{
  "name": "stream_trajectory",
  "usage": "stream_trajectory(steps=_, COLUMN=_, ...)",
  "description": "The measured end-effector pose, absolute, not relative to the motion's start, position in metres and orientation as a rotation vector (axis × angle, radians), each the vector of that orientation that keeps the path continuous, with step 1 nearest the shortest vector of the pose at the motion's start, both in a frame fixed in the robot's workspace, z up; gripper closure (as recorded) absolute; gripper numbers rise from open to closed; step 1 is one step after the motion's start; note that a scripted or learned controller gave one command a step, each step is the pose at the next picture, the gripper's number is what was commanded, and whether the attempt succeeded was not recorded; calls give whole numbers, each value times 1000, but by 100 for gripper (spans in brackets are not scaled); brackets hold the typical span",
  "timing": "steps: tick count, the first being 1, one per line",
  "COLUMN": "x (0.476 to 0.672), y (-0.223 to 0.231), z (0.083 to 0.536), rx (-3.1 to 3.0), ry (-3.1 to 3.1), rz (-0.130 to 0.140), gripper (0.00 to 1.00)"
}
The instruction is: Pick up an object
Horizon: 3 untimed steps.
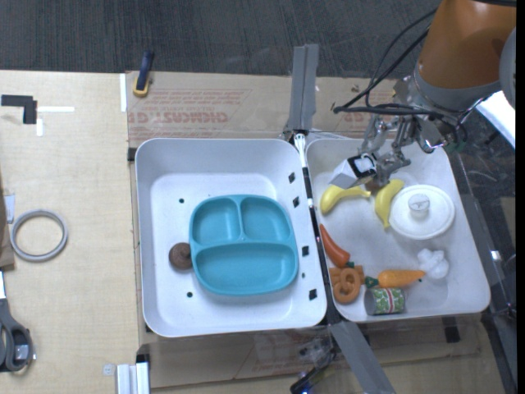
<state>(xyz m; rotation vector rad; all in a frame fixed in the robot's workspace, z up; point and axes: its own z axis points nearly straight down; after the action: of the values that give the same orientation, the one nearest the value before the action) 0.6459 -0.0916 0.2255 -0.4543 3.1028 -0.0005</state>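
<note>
My gripper point(384, 156) hangs low over the back of the right bin point(463, 290), just above two yellow bananas point(346, 195) point(385, 205). Nothing shows between its fingers. A white lidded bowl point(421, 212) sits to the right of the bananas. Toward the front of that bin lie a red chili point(332, 247), an orange pretzel-shaped piece point(348, 284), a carrot point(400, 278), a green can point(385, 301) and a small white lump point(432, 261). In the left bin point(156, 179) rest a blue divided plate point(244, 245) and a brown round piece point(180, 255).
Cables trail from the wrist over the right bin's back edge. Between the bins runs a grey divider bar point(303, 89). On the bench to the left lie a grey tape ring point(37, 235), scissors point(15, 347) and a blue-yellow tool point(144, 74).
</note>
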Motion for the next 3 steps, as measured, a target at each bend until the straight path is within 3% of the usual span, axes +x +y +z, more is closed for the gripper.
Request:
stream_trajectory(steps=1, x=617, y=-203, z=114, rx=-732, ry=3052, rz=6, gripper=100)
stream_trajectory(steps=2, x=555, y=-211, z=104, rx=-823, ry=3011, rz=-7, gripper=100)
stream_trajectory(steps=3, x=551, y=-213, z=96, rx=-822, ry=3020, rz=-3, gripper=0)
